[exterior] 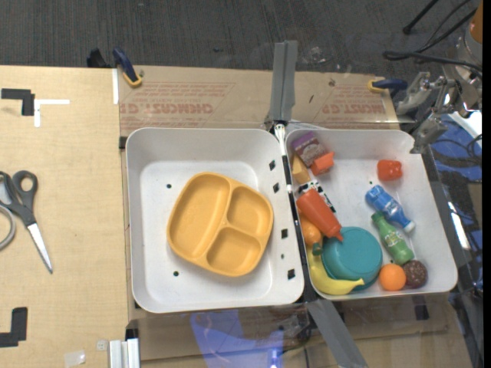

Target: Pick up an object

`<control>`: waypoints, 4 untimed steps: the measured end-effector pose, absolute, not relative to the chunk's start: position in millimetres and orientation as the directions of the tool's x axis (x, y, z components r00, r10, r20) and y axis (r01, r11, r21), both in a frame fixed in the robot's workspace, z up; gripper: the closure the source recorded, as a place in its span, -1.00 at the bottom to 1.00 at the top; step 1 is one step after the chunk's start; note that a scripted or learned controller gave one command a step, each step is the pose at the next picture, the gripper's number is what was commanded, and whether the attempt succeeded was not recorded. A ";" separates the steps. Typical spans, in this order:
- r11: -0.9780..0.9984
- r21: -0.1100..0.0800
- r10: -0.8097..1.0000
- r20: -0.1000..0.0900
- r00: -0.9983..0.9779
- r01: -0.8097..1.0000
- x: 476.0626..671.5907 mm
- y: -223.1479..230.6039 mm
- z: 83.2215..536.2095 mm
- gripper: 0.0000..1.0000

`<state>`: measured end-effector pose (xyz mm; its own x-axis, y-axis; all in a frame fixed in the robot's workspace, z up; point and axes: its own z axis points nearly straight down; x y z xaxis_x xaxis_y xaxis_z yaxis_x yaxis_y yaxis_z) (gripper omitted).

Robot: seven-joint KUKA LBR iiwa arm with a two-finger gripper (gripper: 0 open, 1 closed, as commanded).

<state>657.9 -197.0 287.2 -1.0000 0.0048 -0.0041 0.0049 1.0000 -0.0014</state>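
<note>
The end effector point(431, 121) hangs outside the right bin's point(430, 198) far corner, its grip unreadable, apparently parked clear so the crowded toys stay reachable.

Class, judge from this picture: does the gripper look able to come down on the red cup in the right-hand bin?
Probably yes. The red cup stands alone on bare bin floor near the right bin's far corner, apart from the blue bottle, with nothing lying over it. The gripper sits just beyond that corner.
</note>
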 end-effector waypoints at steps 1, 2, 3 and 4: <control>0.996 0.000 0.089 -0.002 -0.996 0.089 595.9 -196.5 155.6 -1.00; 0.993 -0.001 0.115 -0.021 -0.993 0.115 568.0 -196.3 102.4 -1.00; 0.988 0.000 0.152 -0.008 -0.988 0.152 609.1 -164.3 94.5 -1.00; 0.996 -0.002 0.092 -0.008 -0.996 0.092 627.6 -222.2 95.1 -1.00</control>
